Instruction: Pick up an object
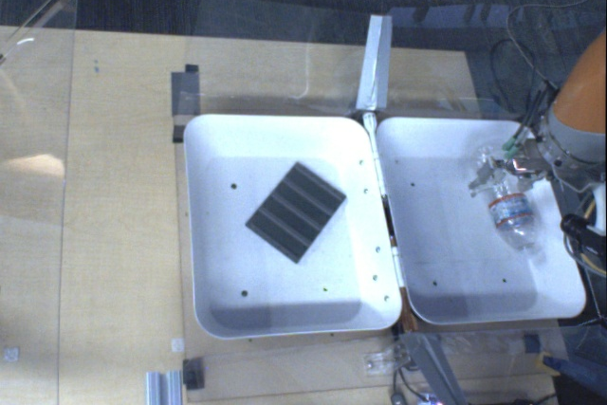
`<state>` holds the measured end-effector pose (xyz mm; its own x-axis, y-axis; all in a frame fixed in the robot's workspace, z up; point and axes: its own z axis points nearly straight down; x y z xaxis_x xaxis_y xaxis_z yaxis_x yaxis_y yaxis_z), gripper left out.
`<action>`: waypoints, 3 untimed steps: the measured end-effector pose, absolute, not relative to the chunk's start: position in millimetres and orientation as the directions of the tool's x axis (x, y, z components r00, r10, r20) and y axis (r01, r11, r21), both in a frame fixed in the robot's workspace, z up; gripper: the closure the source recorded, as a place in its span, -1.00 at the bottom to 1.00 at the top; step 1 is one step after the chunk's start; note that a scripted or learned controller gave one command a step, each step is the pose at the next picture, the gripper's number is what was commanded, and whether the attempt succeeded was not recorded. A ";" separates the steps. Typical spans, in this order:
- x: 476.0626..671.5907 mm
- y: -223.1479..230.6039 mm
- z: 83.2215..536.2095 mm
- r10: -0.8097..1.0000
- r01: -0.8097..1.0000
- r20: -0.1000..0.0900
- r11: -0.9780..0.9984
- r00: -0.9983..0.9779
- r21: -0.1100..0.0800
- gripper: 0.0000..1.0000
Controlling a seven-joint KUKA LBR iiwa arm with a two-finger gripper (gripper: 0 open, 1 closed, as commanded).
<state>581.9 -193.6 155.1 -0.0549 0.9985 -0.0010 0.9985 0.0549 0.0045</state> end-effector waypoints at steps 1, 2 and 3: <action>620.7 -205.2 91.2 0.997 0.997 -0.005 0.076 -0.076 0.015 -1.00; 622.7 -204.6 104.3 0.997 0.997 -0.007 0.080 -0.079 0.020 1.00; 665.0 -101.6 177.2 0.998 0.998 0.003 0.066 -0.066 -0.002 1.00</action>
